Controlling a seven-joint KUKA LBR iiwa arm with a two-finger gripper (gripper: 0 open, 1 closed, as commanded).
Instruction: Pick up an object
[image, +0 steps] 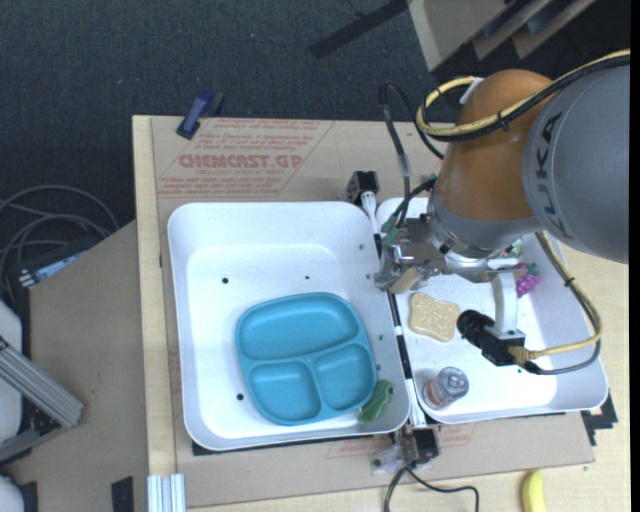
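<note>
My gripper hangs below the orange wrist band, over the left edge of the right bin, close to the wall between the two bins. Just below and to its right lies a tan toast-shaped piece. A small clear and silver cup-like object sits near the right bin's front left corner. A purple object peeks out from under the arm. In the left bin rests a blue divided plate, and a small green object lies at that bin's front right corner.
The grey arm covers the back of the right bin. A black fitting with a yellow cable hangs off the wrist over that bin. A blue object lies on the bench's back left, and a yellow thing in front.
</note>
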